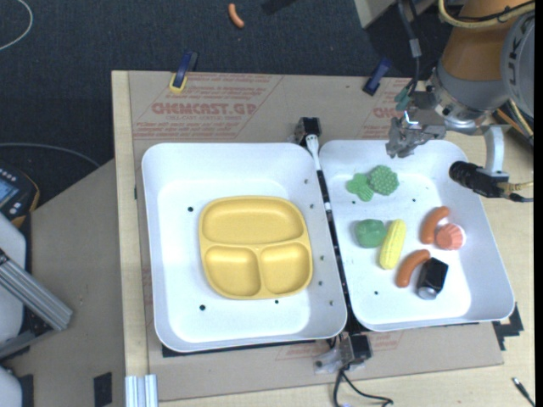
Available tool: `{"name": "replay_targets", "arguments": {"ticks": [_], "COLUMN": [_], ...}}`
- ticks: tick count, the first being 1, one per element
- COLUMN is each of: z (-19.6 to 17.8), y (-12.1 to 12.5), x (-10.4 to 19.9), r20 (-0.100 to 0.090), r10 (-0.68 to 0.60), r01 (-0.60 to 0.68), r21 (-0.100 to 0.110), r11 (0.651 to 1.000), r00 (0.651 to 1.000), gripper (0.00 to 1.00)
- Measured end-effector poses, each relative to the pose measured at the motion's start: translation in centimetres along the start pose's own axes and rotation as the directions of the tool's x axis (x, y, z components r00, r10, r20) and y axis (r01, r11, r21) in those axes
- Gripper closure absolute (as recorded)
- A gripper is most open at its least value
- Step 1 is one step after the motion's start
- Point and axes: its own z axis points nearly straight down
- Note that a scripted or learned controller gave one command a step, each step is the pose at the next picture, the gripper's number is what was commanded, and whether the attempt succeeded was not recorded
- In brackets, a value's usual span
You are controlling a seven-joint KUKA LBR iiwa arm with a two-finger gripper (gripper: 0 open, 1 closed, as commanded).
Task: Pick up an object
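Note:
My gripper (409, 139) hangs over the far edge of the right bin (485, 305), a little beyond a green broccoli (374, 182). Nothing shows in its grasp. Nearer in that bin lie a round green vegetable (369, 232) and a yellow corn cob (392, 242) side by side. An orange sausage (412, 266) rests next to a small black block (433, 277). Toward the right are a second orange sausage (433, 220) and a pink round piece (450, 236), touching each other.
The left bin (170, 176) holds a yellow divided plate (254, 246) in its middle. A black clamp (308, 131) sits at the far end of the seam between the bins. Blue clips (181, 70) hold the cardboard sheet at the back.

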Motion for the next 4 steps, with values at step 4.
{"name": "replay_targets", "arguments": {"ticks": [4], "z": [-0.9], "y": [0.8], "x": [8.1], "r20": [0.0], "r10": [0.001], "r01": [-0.001], "r21": [0.001], "r11": [1.0], "r00": [1.0], "gripper": [1.0]}}
